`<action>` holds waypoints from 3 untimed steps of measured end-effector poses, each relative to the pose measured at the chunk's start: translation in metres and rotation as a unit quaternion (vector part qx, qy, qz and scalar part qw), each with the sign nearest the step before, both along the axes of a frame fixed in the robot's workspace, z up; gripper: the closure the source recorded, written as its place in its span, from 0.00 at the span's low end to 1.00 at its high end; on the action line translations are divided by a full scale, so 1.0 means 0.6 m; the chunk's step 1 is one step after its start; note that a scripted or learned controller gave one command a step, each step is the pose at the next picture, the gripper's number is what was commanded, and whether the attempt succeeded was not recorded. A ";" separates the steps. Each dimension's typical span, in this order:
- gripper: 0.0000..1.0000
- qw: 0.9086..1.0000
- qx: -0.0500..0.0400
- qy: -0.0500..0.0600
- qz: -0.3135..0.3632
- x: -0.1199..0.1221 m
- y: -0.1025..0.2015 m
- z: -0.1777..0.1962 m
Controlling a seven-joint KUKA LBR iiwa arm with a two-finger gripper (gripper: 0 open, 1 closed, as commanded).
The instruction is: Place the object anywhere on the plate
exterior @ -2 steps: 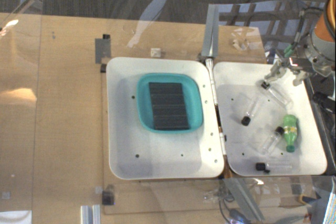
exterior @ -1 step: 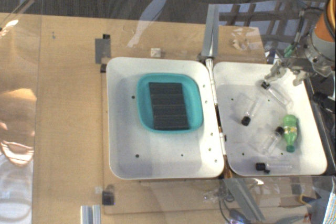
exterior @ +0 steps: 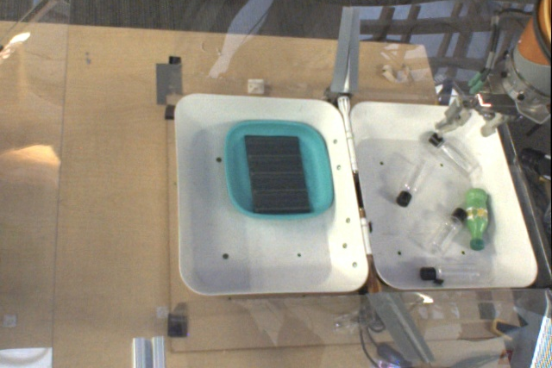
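No legible text, labels, brand marks, nos. or signs anywhere. Green bottle (exterior: 476,217) in rt bin (exterior: 509,267): too small and blurred to tell whether any label print is there. Clear vials w/ black caps (exterior: 412,184): nothing legible. Teal plate (exterior: 279,169) and dark ridged slab (exterior: 277,174) on it in left bin (exterior: 203,254): plain surfaces, no markings made out. Wooden bench (exterior: 95,185): bare of readable print.
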State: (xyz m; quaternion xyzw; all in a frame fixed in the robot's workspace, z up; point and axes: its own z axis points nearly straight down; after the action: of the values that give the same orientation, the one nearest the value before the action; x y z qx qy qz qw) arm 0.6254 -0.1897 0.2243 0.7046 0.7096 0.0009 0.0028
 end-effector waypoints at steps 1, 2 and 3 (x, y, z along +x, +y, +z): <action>0.00 1.000 0.001 0.000 -0.031 -0.065 0.045 0.006; 0.00 0.999 0.001 0.000 -0.039 -0.025 -0.001 -0.042; 0.00 0.999 0.001 0.000 -0.046 -0.017 -0.013 -0.015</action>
State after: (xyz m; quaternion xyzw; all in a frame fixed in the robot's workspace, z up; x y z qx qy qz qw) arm 0.6153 -0.1973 0.2155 0.7365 0.6765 0.0013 0.0021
